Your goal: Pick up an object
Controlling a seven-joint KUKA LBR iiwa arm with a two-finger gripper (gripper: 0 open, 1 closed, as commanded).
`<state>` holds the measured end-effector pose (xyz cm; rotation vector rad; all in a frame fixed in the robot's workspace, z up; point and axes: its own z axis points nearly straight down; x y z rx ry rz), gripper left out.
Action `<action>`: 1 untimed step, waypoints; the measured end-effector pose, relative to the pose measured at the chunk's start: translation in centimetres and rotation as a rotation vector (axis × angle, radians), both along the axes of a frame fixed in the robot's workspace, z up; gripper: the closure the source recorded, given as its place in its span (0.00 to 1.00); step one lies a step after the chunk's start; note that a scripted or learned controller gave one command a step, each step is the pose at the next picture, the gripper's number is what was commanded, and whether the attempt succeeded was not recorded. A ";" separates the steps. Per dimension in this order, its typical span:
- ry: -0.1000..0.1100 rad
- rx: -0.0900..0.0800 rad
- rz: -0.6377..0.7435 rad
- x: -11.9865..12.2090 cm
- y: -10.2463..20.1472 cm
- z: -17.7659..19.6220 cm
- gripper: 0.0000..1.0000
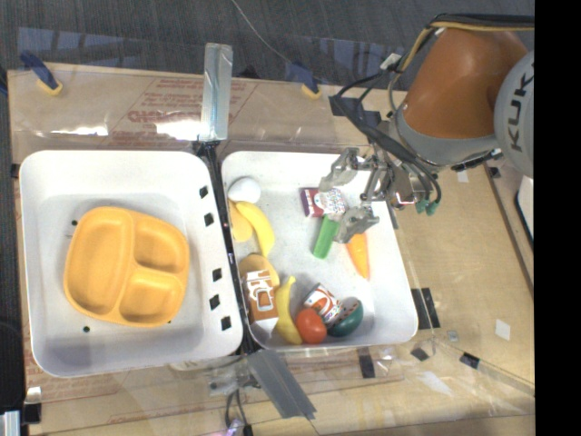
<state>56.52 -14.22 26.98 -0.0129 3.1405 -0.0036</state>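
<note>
The gripper hangs with fingers parted over the right bin, gripping nothing; just below lie 1 green cylinder and 1 carrot at its 5 o'clock. Toward 7 o'clock lie 2 bananas, 1 tomato and 1 white egg. The left bin holds 1 yellow divided plate.

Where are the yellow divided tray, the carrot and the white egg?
yellow divided tray [126, 265], camera view, centre ridge.
carrot [360, 254], camera view, middle of its body.
white egg [243, 190], camera view, top of shell.
</note>
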 end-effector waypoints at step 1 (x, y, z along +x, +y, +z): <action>-0.004 0.001 -0.153 -0.1 -5.0 -17.7 0.00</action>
